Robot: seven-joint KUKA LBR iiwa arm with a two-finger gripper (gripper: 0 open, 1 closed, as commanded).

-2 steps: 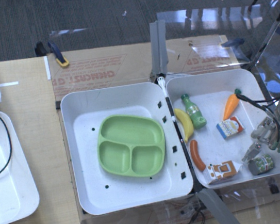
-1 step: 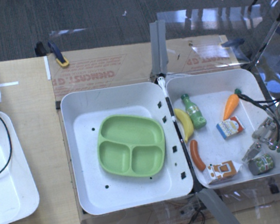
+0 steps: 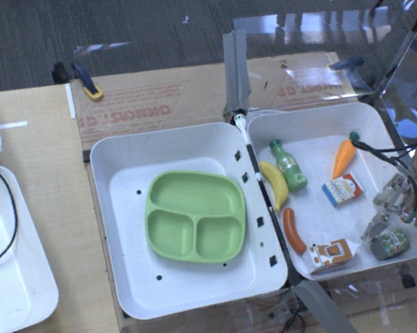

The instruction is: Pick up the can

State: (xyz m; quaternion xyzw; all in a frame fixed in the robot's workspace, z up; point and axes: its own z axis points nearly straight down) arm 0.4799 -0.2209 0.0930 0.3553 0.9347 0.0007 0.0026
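Pincer (image 3: 380, 223) just above-left of the small grey-green metal can (image 3: 390, 244), finger state unclear; centre over can before closing.

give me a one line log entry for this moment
gripper above can | right bin near corner | not gripped | green tray in left bin

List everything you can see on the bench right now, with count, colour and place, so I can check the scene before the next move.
left bin: 1, white, left of the right bin
plate: 1, green, three compartments, in left bin
right bin: 1, white
bottle: 1, green, right bin, upper left
banana: 1, yellow, beside the bottle
sausage: 1, red-orange, below the banana
carrot: 1, orange, upper right
carton: 1, blue and white, mid bin
box: 1, orange and white, near edge
can: 1, grey-green, lower right corner
gripper: 1, grey, just above the can
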